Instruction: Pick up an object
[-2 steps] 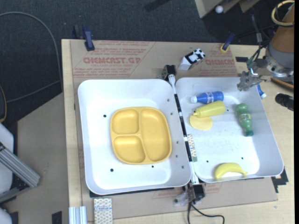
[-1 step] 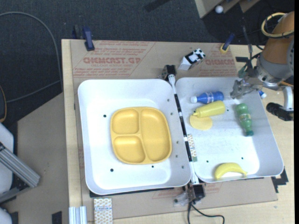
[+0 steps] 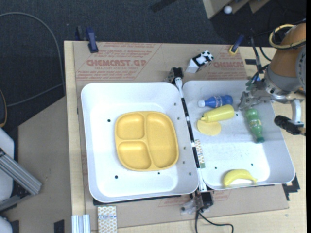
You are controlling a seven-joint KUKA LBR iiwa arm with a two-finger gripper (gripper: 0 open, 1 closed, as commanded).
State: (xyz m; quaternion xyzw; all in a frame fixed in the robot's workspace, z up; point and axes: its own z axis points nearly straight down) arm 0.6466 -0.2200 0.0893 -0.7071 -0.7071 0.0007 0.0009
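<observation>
From the camera view above the bench I see the two white bins side by side, and the split between them tells me where the work is: the left bin (image 3: 92, 130) carries just a yellow divided plate (image 3: 146, 141), lying flat near its middle, while the right bin (image 3: 279, 161) holds the loose pieces I could go for. Near its upper left a blue bottle (image 3: 216, 101) lies on its side, with a yellow squeeze bottle (image 3: 218, 114) just below it and a flat yellow disc (image 3: 209, 127) touching that bottle's lower end. A green bottle (image 3: 254, 124) lies lengthwise further right, and a banana (image 3: 238, 177) sits well apart from the rest, near the bin's front rim. The arm (image 3: 286, 57) reaches in from the right, and its gripper (image 3: 249, 99) hangs over the upper part of the right bin, just above the green bottle's cap end and beside the blue bottle. I judge the green bottle the likeliest target, since the tool is lined up over it. The wrist hides the tip, so I cannot tell how the claw is set, and nothing shows as held. The crowded neighbours look like the main risk: a descent slightly off could nudge the blue or yellow bottle instead.
</observation>
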